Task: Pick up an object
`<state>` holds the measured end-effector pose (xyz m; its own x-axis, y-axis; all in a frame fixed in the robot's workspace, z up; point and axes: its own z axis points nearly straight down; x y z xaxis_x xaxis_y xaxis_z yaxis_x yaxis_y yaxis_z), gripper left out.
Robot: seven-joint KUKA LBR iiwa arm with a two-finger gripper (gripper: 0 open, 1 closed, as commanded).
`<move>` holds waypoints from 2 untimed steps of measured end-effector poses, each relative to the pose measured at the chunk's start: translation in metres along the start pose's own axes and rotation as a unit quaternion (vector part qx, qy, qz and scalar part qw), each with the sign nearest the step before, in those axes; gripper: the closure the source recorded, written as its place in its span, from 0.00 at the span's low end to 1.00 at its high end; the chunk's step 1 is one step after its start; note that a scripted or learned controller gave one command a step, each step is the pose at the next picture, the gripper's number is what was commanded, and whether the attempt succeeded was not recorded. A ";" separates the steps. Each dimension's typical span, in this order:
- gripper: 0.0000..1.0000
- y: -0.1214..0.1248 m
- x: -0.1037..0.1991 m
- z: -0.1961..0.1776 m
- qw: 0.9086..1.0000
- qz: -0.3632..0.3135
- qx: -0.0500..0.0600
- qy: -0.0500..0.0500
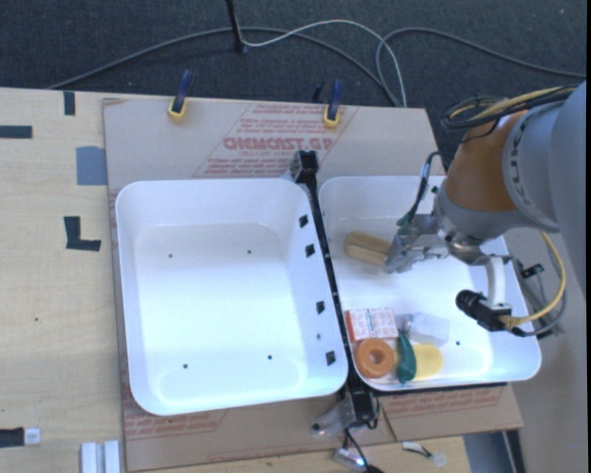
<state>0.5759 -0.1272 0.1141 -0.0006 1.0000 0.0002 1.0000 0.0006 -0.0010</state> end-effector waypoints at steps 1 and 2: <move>1.00 -0.004 0.003 -0.043 1.000 0.000 -0.002 0.000; 1.00 -0.003 0.003 -0.091 1.000 0.000 -0.002 0.000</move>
<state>0.5730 -0.1238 0.2051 -0.0003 1.0000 -0.0005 1.0000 0.0003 0.0037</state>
